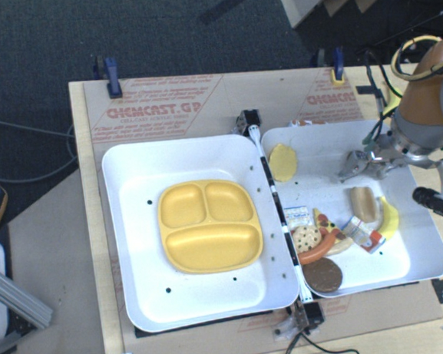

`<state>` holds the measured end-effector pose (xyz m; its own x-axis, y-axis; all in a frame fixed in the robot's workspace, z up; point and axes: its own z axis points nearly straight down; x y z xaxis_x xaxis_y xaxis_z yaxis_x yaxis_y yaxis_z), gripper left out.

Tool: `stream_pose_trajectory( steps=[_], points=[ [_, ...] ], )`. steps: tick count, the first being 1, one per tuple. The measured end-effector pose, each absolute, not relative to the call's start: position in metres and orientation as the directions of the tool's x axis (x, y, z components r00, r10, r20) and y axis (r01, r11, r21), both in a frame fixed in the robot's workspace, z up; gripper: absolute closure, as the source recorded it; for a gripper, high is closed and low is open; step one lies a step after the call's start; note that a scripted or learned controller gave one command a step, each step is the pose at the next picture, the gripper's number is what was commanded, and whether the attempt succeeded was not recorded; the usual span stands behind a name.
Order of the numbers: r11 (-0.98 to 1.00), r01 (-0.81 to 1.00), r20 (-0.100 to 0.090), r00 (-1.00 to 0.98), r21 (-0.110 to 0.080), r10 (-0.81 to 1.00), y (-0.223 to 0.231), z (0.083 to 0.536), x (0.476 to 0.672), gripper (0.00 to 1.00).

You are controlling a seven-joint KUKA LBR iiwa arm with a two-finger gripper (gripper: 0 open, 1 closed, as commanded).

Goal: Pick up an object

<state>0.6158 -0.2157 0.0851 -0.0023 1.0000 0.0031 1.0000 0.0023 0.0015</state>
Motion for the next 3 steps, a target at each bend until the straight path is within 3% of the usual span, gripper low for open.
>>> stream_pose_trajectory(
  steps=[1,2,3],
  points=[
    [-0.001,1.0,0.003,0.001,-0.005,1.0,-0.201,0.085,0.565,0.0],
    [0.0,1.0,0.0,0.0,0.002,1.0,-0.202,0.095,0.567,1.0],
    [0.009,1.0,0.004,-0.009,0.001,1.0,-0.105,0.085,0.581,1.0]
  ],
)
